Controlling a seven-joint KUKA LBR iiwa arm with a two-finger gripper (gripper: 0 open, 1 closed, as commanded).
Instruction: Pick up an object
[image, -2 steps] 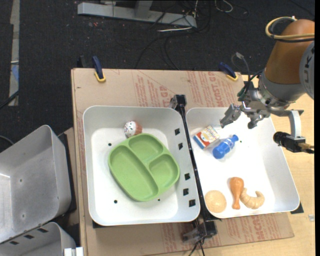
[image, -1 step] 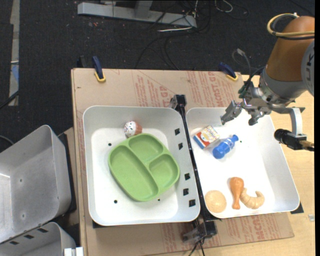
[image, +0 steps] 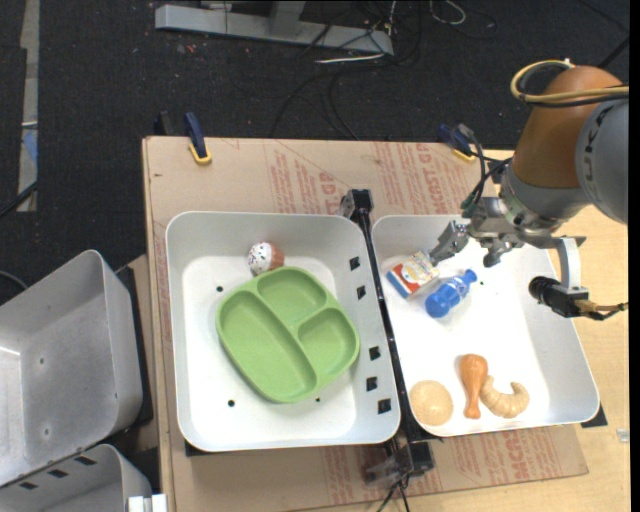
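Pick not done, nothing lifted yet. Gripper (image: 470, 238) hangs over right bin (image: 560, 400) at 12 o'clock, fingers spread, pinching nothing. Nearest targets: blue bottle (image: 449, 294) just below tips, red-white packet (image: 410, 274) at bottle's 10 o'clock. Left: descend, close, lift

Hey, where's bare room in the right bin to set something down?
In the right bin, bare floor lies between the blue bottle and the drumstick, running to the right wall. It's crowded at the top left, where the claw hangs by the red-and-white packet, and along the front near the tan ball.
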